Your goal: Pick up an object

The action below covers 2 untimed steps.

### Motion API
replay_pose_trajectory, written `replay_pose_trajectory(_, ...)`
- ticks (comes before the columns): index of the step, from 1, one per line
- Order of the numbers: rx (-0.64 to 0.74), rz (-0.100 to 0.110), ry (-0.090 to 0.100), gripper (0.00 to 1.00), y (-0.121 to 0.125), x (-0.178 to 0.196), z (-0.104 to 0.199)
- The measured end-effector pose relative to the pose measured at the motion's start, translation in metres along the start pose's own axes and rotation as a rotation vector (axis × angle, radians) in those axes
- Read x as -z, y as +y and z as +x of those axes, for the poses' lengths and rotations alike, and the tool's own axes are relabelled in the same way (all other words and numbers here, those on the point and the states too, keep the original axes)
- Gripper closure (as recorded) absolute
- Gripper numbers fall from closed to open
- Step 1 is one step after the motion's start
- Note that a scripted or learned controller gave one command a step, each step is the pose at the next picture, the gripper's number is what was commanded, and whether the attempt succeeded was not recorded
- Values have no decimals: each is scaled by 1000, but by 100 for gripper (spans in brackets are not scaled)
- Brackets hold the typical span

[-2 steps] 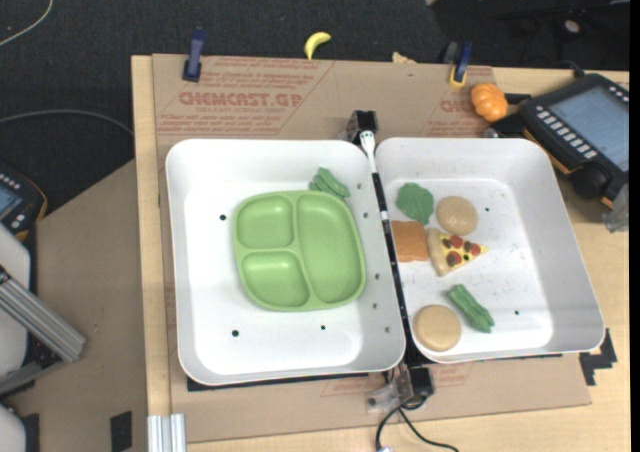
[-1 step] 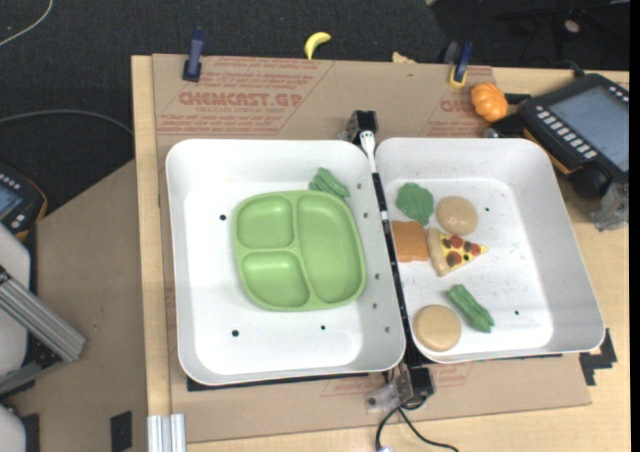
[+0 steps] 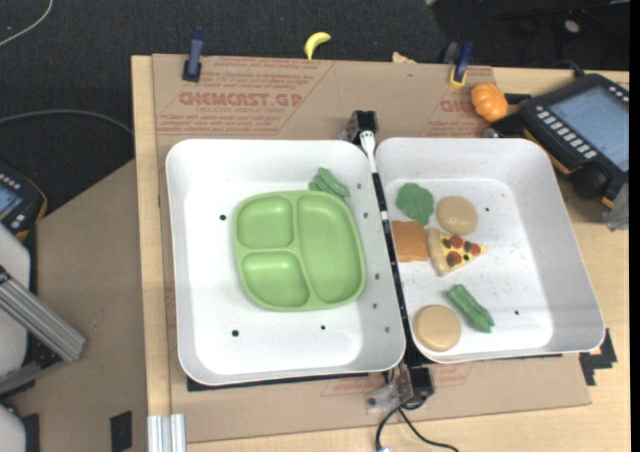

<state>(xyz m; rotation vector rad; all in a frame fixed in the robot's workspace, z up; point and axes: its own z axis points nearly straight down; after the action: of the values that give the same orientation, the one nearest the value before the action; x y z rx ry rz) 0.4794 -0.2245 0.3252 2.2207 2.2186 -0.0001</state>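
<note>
Right bin [image 3: 560, 230]: holds toy food, including a pizza slice [image 3: 456, 252], two round buns, a tan block, a green leaf and a green pod [image 3: 470, 308]
Pizza slice: near the bin's middle, tip pointing to the view's right
Green pod: long axis runs upper left to lower right
Left bin [image 3: 200, 200]: green divided plate [image 3: 300, 248]
Writing: red "CHEMCAST" on the cardboard sheet [image 3: 240, 98]
Claw state: cannot tell
</note>
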Motion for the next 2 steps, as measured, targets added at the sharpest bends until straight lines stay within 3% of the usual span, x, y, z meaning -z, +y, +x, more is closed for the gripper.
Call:
replay_pose_trajectory(1, 13, -12, 2, 100, 2, 92, 106)
replay_pose_trajectory(2, -4, 8, 3, 100, 2, 25, 46)
